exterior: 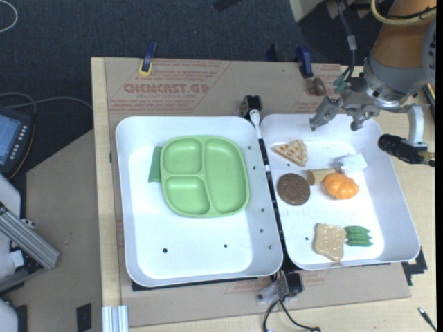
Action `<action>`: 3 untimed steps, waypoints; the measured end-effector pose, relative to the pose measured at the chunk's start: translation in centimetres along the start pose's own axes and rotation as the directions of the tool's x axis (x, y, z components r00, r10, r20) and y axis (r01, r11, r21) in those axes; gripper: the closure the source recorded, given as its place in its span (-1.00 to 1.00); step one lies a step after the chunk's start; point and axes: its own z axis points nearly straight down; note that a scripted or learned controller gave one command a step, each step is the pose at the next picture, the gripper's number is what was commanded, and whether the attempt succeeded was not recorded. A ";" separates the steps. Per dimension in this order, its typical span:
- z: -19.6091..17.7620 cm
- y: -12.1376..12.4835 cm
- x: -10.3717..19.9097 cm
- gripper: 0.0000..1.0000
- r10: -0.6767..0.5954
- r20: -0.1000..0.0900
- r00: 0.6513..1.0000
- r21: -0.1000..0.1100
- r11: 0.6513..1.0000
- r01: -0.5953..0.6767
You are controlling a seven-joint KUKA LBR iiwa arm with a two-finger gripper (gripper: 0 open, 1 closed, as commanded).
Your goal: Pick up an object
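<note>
Gripper (341, 116) hangs empty above the right white bin's (394, 206) far end, fingers spread, likely staged to descend; round orange toy fruit (340, 186) sits nearby in that bin, beside a triangular sandwich piece (291, 152).

The arm (401, 19) reaches in from the upper right, its orange band sitting just above the grey wrist (387, 81). The wrist tilts down and leftward, toward the far edge of the right bin (405, 206). The gripper (340, 120) hangs over that bin's far end, near the rim, its two fingers (320, 118) spread apart and pointing down. Nothing sits between them. The gripper is clear of the bin floor, poised above its upper stretch.
</note>
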 end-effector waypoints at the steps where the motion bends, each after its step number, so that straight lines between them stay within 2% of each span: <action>1: 6.3 -0.5 0.3 -1.00 0.001 -0.001 1.000 0.007 1.000 -0.001; 2: 12.7 -0.5 0.0 -1.00 0.001 -0.001 1.000 0.008 1.000 -0.001; 3: 14.4 -0.5 0.1 -1.00 0.000 0.000 1.000 0.004 1.000 0.000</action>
